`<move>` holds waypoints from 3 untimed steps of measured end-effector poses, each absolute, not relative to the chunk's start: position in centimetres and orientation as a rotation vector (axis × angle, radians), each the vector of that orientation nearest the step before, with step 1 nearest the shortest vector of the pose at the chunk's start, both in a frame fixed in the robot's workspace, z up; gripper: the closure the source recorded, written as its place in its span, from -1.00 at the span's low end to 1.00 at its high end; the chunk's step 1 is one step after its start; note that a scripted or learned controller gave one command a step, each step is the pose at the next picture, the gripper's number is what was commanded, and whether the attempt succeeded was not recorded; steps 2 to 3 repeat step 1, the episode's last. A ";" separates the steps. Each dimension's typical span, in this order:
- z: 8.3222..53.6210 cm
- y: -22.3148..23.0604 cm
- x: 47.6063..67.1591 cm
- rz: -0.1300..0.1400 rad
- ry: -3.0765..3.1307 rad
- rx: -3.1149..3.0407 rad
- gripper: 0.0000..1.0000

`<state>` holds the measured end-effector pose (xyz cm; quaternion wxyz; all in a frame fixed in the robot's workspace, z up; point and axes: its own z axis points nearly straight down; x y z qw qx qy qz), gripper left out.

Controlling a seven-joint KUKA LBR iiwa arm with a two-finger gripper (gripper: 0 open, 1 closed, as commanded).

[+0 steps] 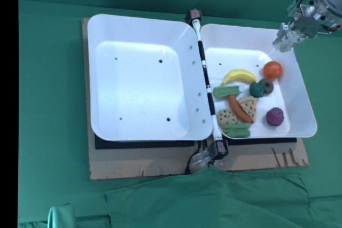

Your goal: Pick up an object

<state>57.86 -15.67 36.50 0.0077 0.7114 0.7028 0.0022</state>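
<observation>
Hanging over the right bin's (pixel 299 93) far corner, the gripper (pixel 283 40) held nothing; can't tell if open or shut. The tomato (pixel 272 70) sat near that corner, beside the banana (pixel 239 76). Round, orange-red, prob. light, hard & slippery, so grab across its middle.

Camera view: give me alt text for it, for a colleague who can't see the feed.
A grey robot arm's hand hangs over the far right corner of the right white bin, which holds toy food: a banana, an orange tomato, a purple fruit, a carrot and green pods. The left white bin sits beside it on a green-covered bench.
</observation>
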 end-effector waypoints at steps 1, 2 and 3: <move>36.5 -15.7 57.9 0.005 2.197 2.225 -1.00; 36.5 -15.7 57.9 0.005 2.197 2.225 -1.00; 36.5 -15.7 57.9 0.005 2.197 2.225 -1.00</move>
